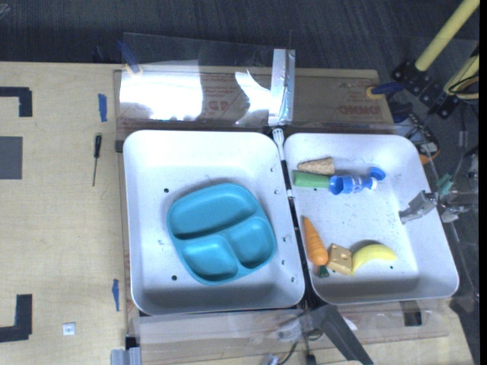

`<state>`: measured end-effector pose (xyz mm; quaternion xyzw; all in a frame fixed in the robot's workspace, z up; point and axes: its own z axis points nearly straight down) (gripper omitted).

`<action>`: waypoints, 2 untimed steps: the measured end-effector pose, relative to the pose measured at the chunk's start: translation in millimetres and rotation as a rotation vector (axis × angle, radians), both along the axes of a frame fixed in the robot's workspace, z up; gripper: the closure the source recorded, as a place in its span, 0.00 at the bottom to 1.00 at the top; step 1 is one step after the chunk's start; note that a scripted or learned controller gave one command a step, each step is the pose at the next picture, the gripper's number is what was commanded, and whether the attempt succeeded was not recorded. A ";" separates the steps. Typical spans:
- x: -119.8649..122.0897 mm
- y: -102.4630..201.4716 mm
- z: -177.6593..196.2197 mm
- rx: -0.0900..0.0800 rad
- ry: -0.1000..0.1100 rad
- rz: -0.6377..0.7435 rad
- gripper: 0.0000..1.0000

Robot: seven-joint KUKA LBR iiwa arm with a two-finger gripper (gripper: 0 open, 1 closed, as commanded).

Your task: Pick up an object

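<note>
The right bin (426, 280) holds several toy items. A tan bread piece (316, 165) lies at the back, with a green stick (310, 179) just in front of it. A blue bottle (354, 182) lies on its side beside them. Toward the front are an orange carrot (314, 242), a yellow cheese block (340, 259) and a yellow banana (374, 255). My gripper (417, 206) shows as a grey metal part at the bin's right rim, apart from all the items and with nothing seen in it.
The left bin (144, 158) holds a blue divided plate (221, 231). A clear plastic sheet and a metal divider (281, 86) stand behind the bins. Cables and a yellow pole (449, 25) are at the far right.
</note>
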<state>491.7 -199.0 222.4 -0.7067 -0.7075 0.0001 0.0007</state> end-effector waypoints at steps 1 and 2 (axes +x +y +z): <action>-12.2 67.1 -82.1 0.001 0.005 -0.084 0.00; -12.1 10.7 -134.4 0.001 -0.001 0.049 0.00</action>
